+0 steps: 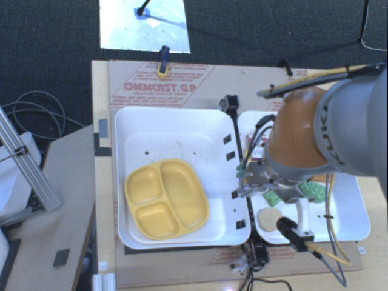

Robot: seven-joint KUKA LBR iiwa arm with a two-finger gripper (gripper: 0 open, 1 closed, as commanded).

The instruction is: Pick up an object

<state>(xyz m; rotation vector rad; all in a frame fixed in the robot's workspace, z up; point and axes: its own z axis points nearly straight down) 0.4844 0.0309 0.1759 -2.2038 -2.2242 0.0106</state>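
A small green thing (271, 197) lies in the right bin (359, 218). A round tan disc (269, 218) lies just beside it, closer to the front. The gripper (257, 182) is low over that bin's left side, by the green thing. I cannot tell if it is open or closed. A yellow tray (166, 197) sits in the left bin (176, 117).

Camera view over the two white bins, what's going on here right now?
A grey KUKA arm reaches in from the right, with its gripper down over the right bin, close to some green pieces and a round tan disc. Whether it has hold of anything can't be told. The left bin holds a yellow divided tray, well apart from the arm.
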